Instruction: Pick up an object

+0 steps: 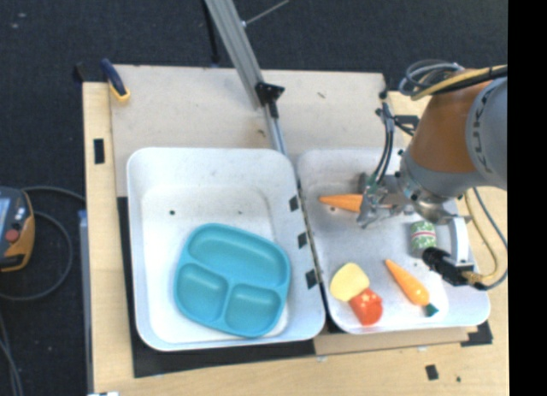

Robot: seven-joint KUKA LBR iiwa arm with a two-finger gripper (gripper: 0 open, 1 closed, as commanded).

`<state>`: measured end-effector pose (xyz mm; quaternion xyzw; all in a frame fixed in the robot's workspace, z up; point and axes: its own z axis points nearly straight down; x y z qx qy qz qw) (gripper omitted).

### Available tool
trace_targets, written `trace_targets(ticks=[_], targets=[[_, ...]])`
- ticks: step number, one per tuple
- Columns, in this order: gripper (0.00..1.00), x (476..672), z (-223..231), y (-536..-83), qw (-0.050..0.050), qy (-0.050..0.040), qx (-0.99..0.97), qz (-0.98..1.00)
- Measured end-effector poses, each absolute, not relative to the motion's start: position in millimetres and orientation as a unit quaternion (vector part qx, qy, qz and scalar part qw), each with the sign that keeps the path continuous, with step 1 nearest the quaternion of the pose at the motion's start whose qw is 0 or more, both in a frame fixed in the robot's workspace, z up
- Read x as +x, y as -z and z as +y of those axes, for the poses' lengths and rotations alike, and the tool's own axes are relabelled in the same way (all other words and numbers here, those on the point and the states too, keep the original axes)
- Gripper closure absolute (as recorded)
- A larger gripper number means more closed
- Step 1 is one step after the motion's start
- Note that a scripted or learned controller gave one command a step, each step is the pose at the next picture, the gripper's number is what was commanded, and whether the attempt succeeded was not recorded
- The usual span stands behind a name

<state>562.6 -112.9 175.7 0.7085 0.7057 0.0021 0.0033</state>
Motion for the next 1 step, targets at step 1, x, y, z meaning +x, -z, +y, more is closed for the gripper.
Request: trace_targets(ticks=[1], targets=[[1.0,567.8,-108.2,-238.5,0.004,-0.0026,0.706,0.708]])
